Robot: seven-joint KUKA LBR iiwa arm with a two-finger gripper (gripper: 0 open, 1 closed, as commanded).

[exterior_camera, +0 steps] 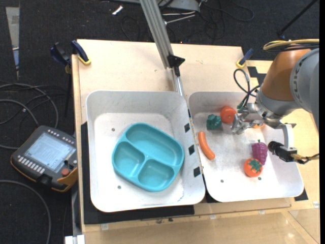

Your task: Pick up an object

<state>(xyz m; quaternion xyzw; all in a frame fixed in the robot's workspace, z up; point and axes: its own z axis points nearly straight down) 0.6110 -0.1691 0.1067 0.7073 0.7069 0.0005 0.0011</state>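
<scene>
Right now the round orange-red fruit (228,114) lies near the far rim of the right bin (284,189), just beside a small green toy (214,121) on its left and the gripper (238,126) on its right; whether the claw is spread or pinched cannot be told. An orange carrot (205,145) lies nearer the bins' shared wall, with bare floor around it. A purple grape bunch (259,151) touches an orange tomato-like toy (253,168). The left bin (101,197) holds a blue divided tray (147,157). The arm (287,83) bends down from the right.

Open floor of the right bin (228,179) between carrot (205,145) and, seemingly, grapes (259,151).
</scene>
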